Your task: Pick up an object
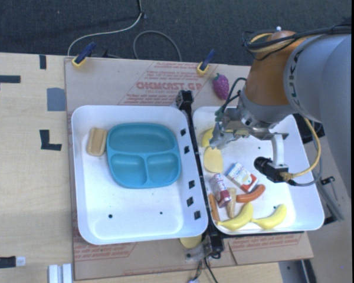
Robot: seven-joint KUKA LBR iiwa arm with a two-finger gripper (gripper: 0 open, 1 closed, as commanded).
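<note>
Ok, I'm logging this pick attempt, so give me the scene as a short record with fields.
left bin: blue divided plate, tan bread slice
right bin: two bananas, hot dog, small carton, yellow pieces
outside bins: purple grapes
gripper: low over right bin's upper left
held object: none visible

arm [318,69]: cut off right | yellow item [207,137]: partly hidden by arm
</note>
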